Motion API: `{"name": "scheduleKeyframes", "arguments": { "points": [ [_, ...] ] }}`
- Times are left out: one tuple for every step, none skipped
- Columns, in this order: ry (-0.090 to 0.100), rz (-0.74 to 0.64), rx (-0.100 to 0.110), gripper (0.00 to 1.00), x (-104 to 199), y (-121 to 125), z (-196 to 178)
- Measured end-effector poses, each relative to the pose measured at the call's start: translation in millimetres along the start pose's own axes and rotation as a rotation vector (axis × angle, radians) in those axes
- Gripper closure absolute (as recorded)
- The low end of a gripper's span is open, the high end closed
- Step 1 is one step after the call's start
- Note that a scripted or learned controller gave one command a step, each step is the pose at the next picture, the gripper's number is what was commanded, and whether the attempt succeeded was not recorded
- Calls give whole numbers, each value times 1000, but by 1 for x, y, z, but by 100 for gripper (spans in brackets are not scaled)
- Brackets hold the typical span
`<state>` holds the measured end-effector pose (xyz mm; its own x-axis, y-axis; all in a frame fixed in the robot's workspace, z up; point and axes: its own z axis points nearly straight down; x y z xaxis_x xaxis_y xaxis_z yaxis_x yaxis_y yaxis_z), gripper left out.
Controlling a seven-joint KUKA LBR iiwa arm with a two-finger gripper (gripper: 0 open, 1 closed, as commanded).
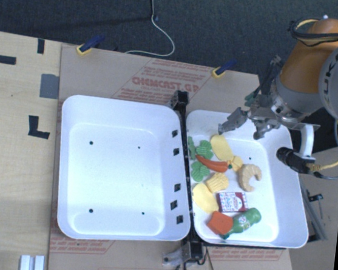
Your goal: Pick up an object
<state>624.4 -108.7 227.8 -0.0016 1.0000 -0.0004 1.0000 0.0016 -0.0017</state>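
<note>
Hovering over the right bin [290, 195], my gripper [243, 127] hangs spread wide and empty. Toy foods lie clustered along the bin's left side. I'd pick the croissant [249, 175], which sits apart, and descend straight with fingers straddling it.

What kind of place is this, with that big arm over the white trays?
Probably a robotics lab test bench. A grey and orange robot arm hangs over two white bins, toy food is piled in one, and cardboard is clamped under them.
</note>
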Motion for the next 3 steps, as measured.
{"name": "scheduleKeyframes", "arguments": {
  "points": [
    [-3,1,2,0,16,-28,151],
    [0,5,-1,0,-22,-104,142],
    [0,-4,-5,0,10,-37,143]
  ]
}}
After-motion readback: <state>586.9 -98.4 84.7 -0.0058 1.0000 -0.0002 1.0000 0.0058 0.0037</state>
